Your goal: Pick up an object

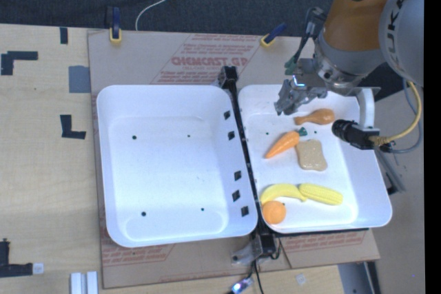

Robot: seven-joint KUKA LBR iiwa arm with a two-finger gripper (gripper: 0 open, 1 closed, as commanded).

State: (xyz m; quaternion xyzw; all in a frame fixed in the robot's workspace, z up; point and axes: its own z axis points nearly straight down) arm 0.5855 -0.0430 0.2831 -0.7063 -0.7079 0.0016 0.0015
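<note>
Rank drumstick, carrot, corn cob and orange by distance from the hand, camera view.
From the hand, over the right bin's far end:
1. drumstick, just to its right.
2. carrot, below it, mid-bin.
3. corn cob, near end, right side.
4. orange, near left corner.

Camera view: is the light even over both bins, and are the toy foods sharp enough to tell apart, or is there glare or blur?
Camera view: the left bin has a brighter patch on its floor near the front; the right bin is evenly lit; the carrot, banana and corn cob are sharp with soft small shadows; the gripper is slightly soft.
</note>
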